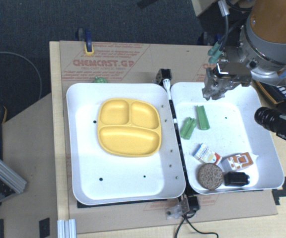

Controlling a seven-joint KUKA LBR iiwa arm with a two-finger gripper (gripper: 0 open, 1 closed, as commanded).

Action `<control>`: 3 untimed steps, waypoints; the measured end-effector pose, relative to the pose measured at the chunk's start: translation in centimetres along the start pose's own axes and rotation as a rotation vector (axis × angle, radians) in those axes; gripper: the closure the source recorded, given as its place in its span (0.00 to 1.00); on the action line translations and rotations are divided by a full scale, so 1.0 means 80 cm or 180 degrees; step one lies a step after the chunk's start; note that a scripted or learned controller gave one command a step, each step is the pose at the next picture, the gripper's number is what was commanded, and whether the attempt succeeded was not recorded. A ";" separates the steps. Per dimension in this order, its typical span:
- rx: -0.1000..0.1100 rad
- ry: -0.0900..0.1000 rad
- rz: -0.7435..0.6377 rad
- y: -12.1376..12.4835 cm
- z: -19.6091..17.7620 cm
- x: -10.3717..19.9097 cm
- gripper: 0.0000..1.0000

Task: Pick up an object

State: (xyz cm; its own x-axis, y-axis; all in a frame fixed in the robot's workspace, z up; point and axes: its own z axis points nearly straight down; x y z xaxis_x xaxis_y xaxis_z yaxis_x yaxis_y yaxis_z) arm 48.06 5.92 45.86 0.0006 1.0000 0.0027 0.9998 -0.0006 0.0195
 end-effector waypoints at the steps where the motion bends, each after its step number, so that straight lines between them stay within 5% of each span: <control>1: 0.0076 -0.0011 0.0000 -0.003 0.042 0.003 1.00; 2: 0.0036 -0.0007 -0.0008 0.039 -0.023 0.022 1.00; 3: 0.0089 -0.0011 -0.0006 -0.005 0.053 0.031 1.00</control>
